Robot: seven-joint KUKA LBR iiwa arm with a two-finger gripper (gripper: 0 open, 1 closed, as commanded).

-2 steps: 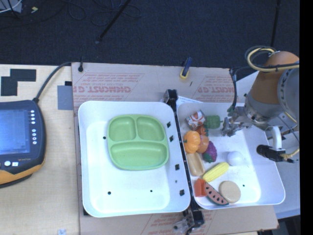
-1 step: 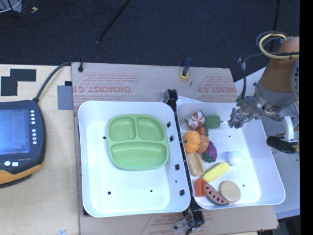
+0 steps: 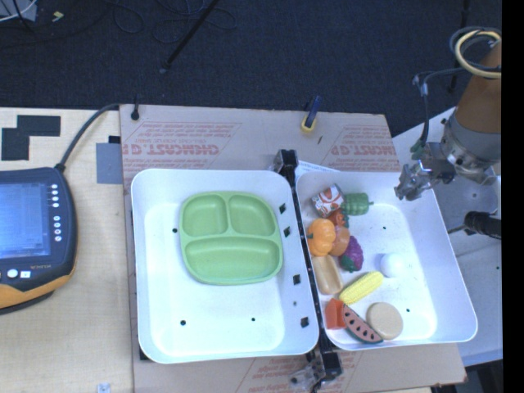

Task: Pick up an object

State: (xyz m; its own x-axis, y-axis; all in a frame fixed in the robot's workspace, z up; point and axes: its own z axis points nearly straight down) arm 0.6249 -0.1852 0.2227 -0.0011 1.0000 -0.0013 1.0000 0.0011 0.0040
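At the far left of the surface (image 3: 82, 318) lies a control pendant (image 3: 33, 236) with a blue screen, and beside it the left bin (image 3: 155, 301) holds a green divided plate (image 3: 231, 237) – the cardboard (image 3: 246, 142) under both bins carries red print reading upside down, too blurred to make out. The right bin (image 3: 442, 301) holds toy foods along its left side: a red-and-white can (image 3: 327, 198), green pepper (image 3: 355, 204), orange pumpkin (image 3: 322, 236), purple grapes (image 3: 353, 254), white egg (image 3: 394, 264), bread roll (image 3: 327, 275), corn cob (image 3: 360, 286), watermelon slice (image 3: 360, 325) and round cookie (image 3: 384, 320). The end effector (image 3: 409, 182) hangs over that bin's upper right rim, apart from every toy – whether it is spread or closed cannot be told
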